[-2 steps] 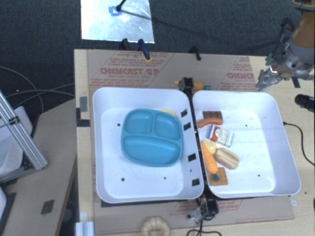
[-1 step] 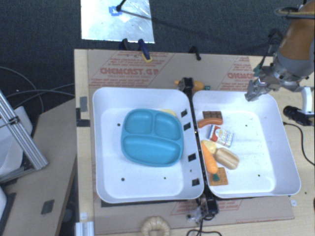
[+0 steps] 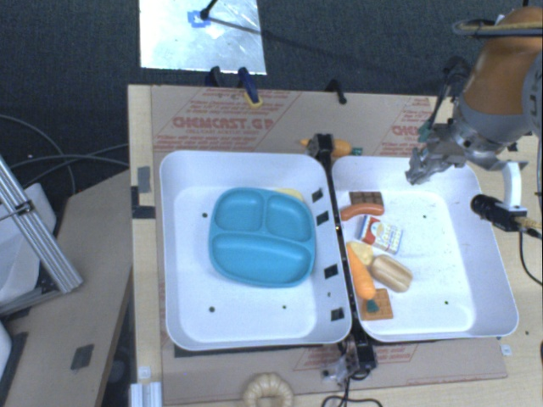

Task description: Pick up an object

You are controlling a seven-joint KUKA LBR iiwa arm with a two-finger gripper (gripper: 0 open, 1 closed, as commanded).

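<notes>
Grey pincer (image 3: 422,171) above right bin's (image 3: 475,312) far edge, holding nothing.

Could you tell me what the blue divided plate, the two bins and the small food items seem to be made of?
The blue divided plate looks like moulded plastic, matte, of one even colour. The left bin and right bin seem thin formed white plastic with rounded rims. The carrot and bread roll look like toy food, probably plastic, though the view leaves it open.
</notes>
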